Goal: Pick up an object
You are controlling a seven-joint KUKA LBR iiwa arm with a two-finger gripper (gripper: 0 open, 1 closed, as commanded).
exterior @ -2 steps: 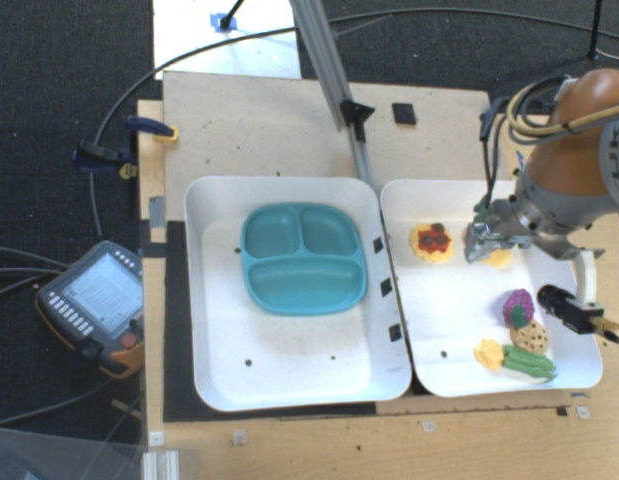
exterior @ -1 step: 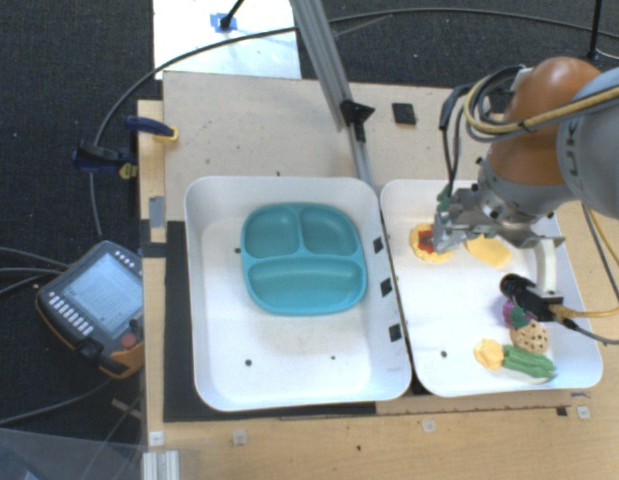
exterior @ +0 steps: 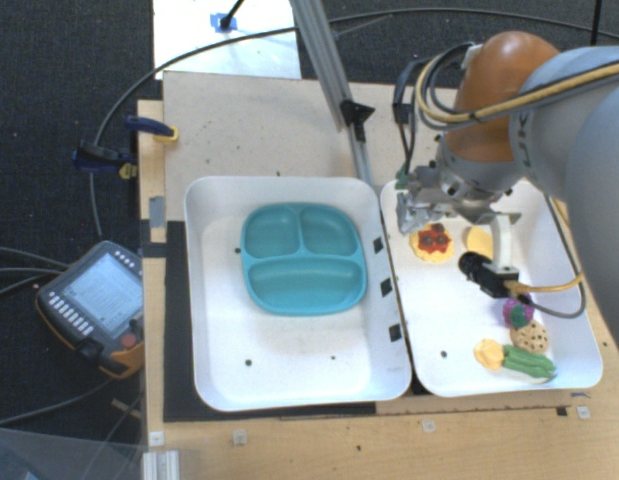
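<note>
My gripper point(exterior: 421, 214) hangs low over the far left part of the right bin point(exterior: 579, 368). Just below it in the view lies a small round toy pizza point(exterior: 434, 244), yellow with red and dark toppings. Whether the gripper touches the pizza I cannot tell. A pale yellow disc point(exterior: 479, 240) lies to the pizza's right. At the bin's near right corner sit a purple piece point(exterior: 516, 314), a speckled cookie point(exterior: 531, 338), a yellow piece point(exterior: 488, 353) and a green piece point(exterior: 530, 365).
A teal divided plate point(exterior: 302, 258) lies in the left bin point(exterior: 219, 368). A slanted grey pole point(exterior: 324, 48) crosses the back of the bench and ends near the bins' far edge. A teach pendant point(exterior: 94, 303) sits off the bench at left.
</note>
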